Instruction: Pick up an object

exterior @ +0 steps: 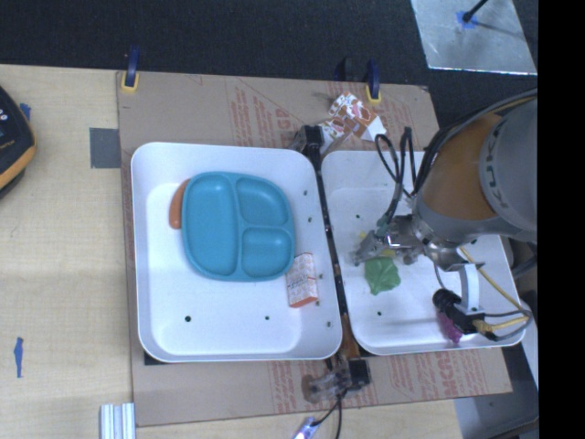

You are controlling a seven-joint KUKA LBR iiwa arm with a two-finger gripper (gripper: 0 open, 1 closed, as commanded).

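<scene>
My gripper is low in the right bin, reaching in from the right, just above and touching the top of a small green object. Whether that object sits between the fingers is hidden by the wrist. In the left bin lies a blue divided plate with an orange piece poking out under its left edge. A small white and orange packet rests by the plate's lower right corner.
A purple item with cables lies at the right bin's lower right. A crumpled wrapper sits on the cardboard behind the bins. A yellow-black device is at the far left of the bench.
</scene>
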